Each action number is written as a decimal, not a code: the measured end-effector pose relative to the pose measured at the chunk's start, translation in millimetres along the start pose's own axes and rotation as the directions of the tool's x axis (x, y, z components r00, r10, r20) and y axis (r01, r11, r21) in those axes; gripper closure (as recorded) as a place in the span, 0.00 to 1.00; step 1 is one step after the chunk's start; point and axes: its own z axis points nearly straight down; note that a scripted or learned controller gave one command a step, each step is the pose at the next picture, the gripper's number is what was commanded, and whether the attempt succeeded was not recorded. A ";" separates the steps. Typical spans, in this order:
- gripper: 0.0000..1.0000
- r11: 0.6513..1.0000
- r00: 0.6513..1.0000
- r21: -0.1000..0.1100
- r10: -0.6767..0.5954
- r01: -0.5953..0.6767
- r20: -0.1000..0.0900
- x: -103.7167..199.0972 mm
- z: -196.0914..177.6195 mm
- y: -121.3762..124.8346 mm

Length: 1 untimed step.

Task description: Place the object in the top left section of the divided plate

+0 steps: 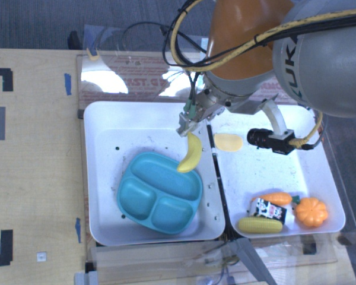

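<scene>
- Yellow banana [191,154] hangs from the gripper [187,128], top end pinched between the fingers, so the gripper is clamped on the banana. Body curves down and left; lower tip is over the plate's [136,202] upper right rim, whether touching or just above I cannot tell.
- Plate: blue, divided, lying tilted in the left bin [101,135]. One long section along its upper edge, two smaller sections below. Top left section reads as the left part of that upper region.
- Step in hand (judgement): carry and lower. Banana is currently at the plate's right end, so the move calls for travel left along the upper section before release.
- To do it well: keep the banana clear of the rim while shifting, then lower until it nearly rests on the section floor; open only then. Dropping from height risks a roll across a divider.
- Banana hangs near upright; expect it to topple on release. Aim so it falls lengthwise into the section.
- Banana look: small, smooth, plain yellow, gently curved, likely plastic toy.
- Right bin [326,177] holds a pale yellow disc [228,142], corn [260,224], pumpkin [311,211], well apart from the plate.
</scene>
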 end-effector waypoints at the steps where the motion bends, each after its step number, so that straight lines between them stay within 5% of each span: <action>1: 1.00 1.000 1.000 -0.008 0.027 -0.027 0.001 51.1 -38.8 90.0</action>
